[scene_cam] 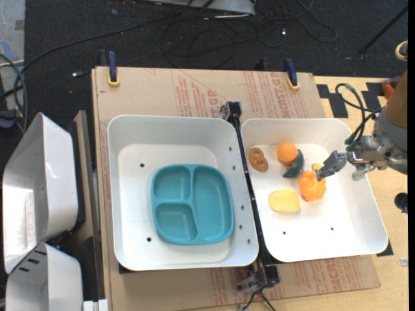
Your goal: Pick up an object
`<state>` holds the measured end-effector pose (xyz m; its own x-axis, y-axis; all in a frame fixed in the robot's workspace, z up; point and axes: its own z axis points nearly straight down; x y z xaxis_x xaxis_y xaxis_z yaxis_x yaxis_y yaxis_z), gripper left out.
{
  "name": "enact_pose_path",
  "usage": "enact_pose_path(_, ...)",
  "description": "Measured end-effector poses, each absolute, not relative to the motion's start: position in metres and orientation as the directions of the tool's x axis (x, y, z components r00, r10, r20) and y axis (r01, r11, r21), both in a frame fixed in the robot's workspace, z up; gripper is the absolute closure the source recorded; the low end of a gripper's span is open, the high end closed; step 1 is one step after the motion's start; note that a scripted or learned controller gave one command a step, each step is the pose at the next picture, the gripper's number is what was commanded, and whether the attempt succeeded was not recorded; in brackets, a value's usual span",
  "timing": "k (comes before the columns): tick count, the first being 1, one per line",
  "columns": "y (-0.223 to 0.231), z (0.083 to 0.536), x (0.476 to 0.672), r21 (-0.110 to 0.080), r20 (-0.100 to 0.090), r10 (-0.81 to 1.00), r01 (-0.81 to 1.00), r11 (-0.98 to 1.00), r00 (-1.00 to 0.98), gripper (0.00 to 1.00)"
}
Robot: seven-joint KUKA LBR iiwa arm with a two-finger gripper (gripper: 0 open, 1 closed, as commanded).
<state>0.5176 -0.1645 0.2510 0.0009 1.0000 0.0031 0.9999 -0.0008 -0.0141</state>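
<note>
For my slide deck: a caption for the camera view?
Pincer above orange toy in right bin; teal tray in left bin.

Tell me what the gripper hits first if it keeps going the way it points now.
Most likely the orange bell pepper toy: the gripper points down-left at it, tips right by its top. Height is hard to judge from this one slanted view.

This is a robotics lab. A cardboard sheet [194,86] covers the desk [389,193], held down by clamps [113,70]. Two white bins [130,173] sit side by side on it. Loose black cables [194,31] trail over dark carpet [58,18], and a grey robot arm [392,131] reaches in from the right.
</note>
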Motion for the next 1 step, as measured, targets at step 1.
enact_pose_path(1,-0.1641,0.2555,0.5195,-0.005,0.001,1.0,1.0,0.002,-0.002,0.0)
